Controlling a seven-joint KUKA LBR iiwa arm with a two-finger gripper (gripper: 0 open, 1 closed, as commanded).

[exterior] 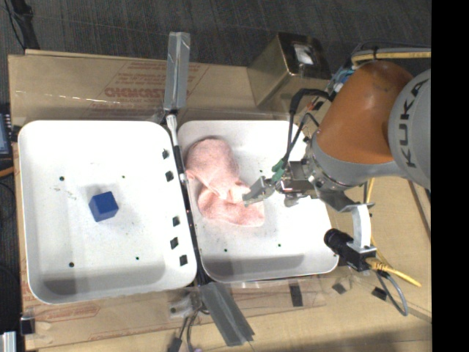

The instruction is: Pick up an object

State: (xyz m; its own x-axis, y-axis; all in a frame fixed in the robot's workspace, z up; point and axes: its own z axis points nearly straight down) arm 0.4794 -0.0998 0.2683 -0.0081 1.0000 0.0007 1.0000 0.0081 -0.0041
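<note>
Reaching in, your gripper [254,194] sat over the right bin [293,259], its tip touching the near edge of the pink cloth [214,173]; whether it was open, you couldn't tell. A blue cube [104,205] lay in the left bin [44,270].

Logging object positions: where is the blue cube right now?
The blue cube sits in the left bin, left of centre, far from the pink cloth in the right bin.
</note>
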